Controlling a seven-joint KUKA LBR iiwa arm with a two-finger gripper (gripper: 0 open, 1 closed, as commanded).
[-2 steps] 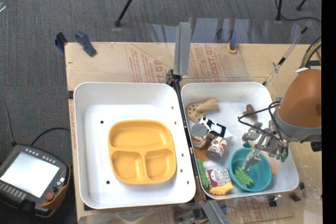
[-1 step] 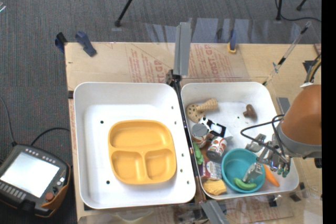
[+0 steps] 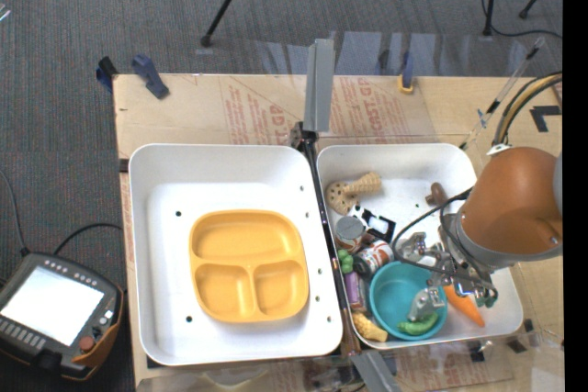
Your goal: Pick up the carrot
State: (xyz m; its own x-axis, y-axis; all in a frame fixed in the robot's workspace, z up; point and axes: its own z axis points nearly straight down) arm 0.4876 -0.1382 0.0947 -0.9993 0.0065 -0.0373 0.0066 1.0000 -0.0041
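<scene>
Down in the right bin's (image 3: 459,156) near corner, your carrot (image 3: 467,307) is lying just beside the teal bowl (image 3: 397,294), so the tool (image 3: 457,287) is hanging right over it for a grasp; whether it is apart or together you cannot tell.

My arm (image 3: 514,207) shows a broad orange band over grey – black cables loop alongside, metallic end effector (image 3: 432,294) below.

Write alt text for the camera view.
A robot arm's gripper hovers over the right bin, just above an orange carrot lying beside a teal bowl. The left bin holds a yellow divided plate.
</scene>
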